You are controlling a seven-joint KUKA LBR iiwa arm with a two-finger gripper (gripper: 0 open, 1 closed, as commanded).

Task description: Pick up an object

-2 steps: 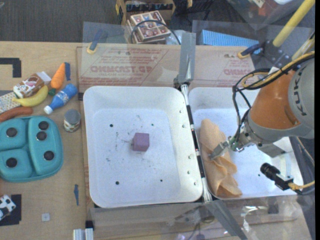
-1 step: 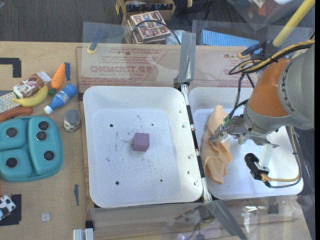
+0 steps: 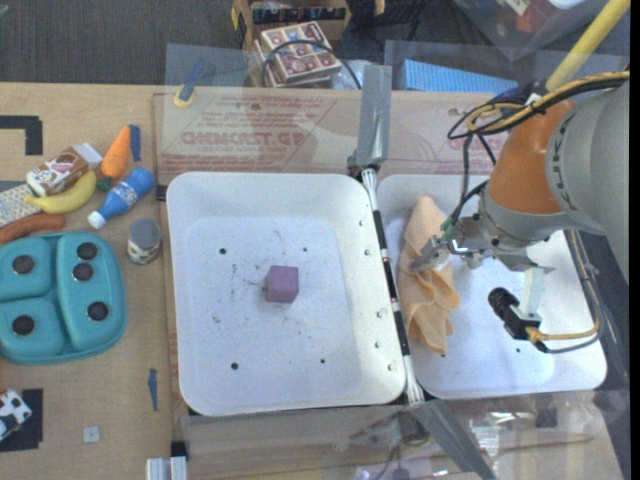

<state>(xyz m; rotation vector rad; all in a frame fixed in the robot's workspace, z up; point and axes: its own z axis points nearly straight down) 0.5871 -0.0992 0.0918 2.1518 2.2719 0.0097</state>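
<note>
A small purple cube [image 3: 281, 284] lies near the middle of the left bin [image 3: 200, 203]. A crumpled tan cloth [image 3: 428, 278] lies along the left side of the right bin [image 3: 560, 368], running from its upper left down toward the middle. My gripper [image 3: 437, 252] hangs low over the cloth's upper half, right at its surface, with the grey arm and its orange band [image 3: 525, 173] behind it to the right. Whether the cloth is gripped is not visible from this angle.
On the bench left of the bins lie a teal compartment tray [image 3: 58, 298], a banana [image 3: 62, 198], a carrot [image 3: 118, 150], a blue-and-white bottle [image 3: 122, 196] and a small can [image 3: 144, 240]. A black cable end [image 3: 512, 314] hangs from the arm over the right bin. A cardboard box [image 3: 292, 23] stands behind.
</note>
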